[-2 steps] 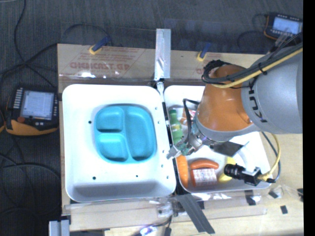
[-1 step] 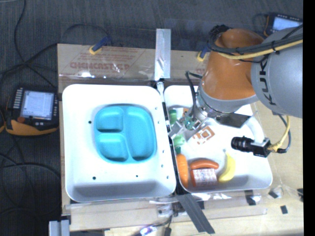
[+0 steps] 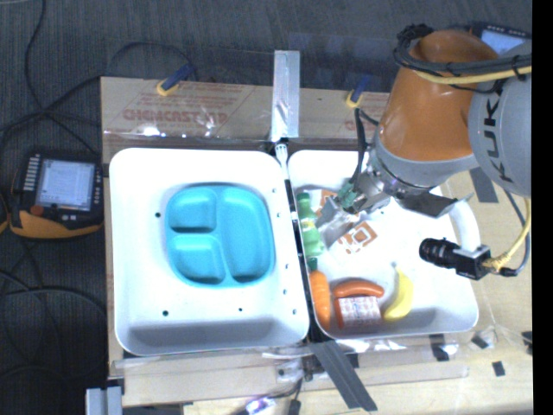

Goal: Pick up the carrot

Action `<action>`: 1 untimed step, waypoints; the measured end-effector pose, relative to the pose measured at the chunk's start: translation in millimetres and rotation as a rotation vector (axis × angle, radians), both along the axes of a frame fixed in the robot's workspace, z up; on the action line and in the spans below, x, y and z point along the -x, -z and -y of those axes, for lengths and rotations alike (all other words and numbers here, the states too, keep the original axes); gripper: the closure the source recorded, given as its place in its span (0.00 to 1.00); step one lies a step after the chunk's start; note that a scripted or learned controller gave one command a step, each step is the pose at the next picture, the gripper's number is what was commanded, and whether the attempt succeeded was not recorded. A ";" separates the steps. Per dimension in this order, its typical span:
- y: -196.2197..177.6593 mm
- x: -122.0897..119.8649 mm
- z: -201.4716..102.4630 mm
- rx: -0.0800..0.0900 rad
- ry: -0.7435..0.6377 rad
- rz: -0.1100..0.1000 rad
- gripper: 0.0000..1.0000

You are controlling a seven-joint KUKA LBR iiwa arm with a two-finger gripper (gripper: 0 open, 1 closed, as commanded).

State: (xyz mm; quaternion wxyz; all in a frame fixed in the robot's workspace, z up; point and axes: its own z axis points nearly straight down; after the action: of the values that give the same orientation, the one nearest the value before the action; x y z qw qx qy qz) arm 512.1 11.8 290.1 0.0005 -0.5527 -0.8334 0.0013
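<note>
Stubby orange carrot [image 3: 320,294], lying lengthwise

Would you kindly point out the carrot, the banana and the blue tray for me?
carrot [image 3: 320,293]: camera view, middle of its orange body.
banana [image 3: 399,297]: camera view, middle of its curve.
blue tray [image 3: 218,233]: camera view, its central divider.

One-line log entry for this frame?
gripper: over right bin | carrot: lying in bin, ungrasped | banana: beside sausage pack
</note>
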 end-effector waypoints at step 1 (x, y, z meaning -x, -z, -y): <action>107.5 21.6 -56.7 -0.004 -0.414 -0.002 1.00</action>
State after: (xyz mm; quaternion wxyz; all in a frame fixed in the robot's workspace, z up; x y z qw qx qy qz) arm 490.5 68.5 182.5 0.0022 -0.3694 -0.9293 0.0004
